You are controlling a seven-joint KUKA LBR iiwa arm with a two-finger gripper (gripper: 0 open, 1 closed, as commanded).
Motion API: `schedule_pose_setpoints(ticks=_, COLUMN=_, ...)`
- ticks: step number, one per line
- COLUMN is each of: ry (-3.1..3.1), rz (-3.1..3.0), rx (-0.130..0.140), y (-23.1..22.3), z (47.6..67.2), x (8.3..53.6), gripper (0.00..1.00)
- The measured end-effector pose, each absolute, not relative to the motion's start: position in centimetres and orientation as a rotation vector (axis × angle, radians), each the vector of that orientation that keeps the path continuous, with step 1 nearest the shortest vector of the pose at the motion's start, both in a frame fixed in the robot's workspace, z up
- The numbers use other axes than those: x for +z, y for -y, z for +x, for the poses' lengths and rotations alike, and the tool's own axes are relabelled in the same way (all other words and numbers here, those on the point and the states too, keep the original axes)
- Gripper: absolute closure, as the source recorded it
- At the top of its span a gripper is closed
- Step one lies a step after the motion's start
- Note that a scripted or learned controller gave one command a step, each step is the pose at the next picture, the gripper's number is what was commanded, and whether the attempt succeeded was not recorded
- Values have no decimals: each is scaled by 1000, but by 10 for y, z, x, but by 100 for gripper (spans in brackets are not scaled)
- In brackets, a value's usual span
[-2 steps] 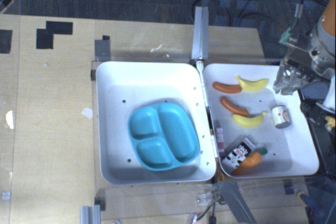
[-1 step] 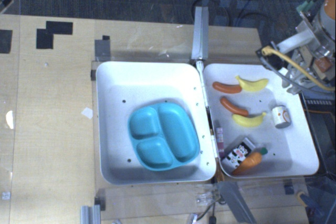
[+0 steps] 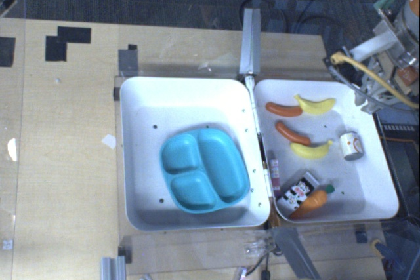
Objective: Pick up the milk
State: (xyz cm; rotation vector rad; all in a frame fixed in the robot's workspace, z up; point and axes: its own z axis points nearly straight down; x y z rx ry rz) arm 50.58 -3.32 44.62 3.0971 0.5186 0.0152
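The milk [image 3: 298, 191] is a small carton with a black-and-white pattern. It lies near the front edge of the right bin [image 3: 367, 197], touching an orange carrot [image 3: 312, 201] on its right. The arm's end with my gripper [image 3: 365, 94] hangs over the bin's back right corner, far from the carton, among grey parts and a yellow hose.
The right bin also holds two sausages [image 3: 283, 109] [image 3: 293, 134], two bananas [image 3: 315, 104] [image 3: 310, 150] and a small can [image 3: 351, 145]. A pink item [image 3: 274, 172] lies by the divider. A blue divided plate [image 3: 205, 169] sits in the left bin [image 3: 141, 115].
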Motion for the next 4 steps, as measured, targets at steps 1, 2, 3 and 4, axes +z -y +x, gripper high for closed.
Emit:
schedule_pose_setpoints(ticks=1, ry=-526, rz=3095, rx=23, y=33, z=507, x=457, gripper=100)
schedule_pose_setpoints(ticks=2, ry=-535, rz=3093, rx=30, y=34, z=508, x=468, gripper=100)
schedule_pose_setpoints(ticks=3, ry=-544, rz=3090, rx=38, y=34, z=510, x=479, gripper=100)
schedule_pose_setpoints(ticks=4, ry=-554, rz=3088, rx=46, y=34, z=511, x=490, gripper=100)
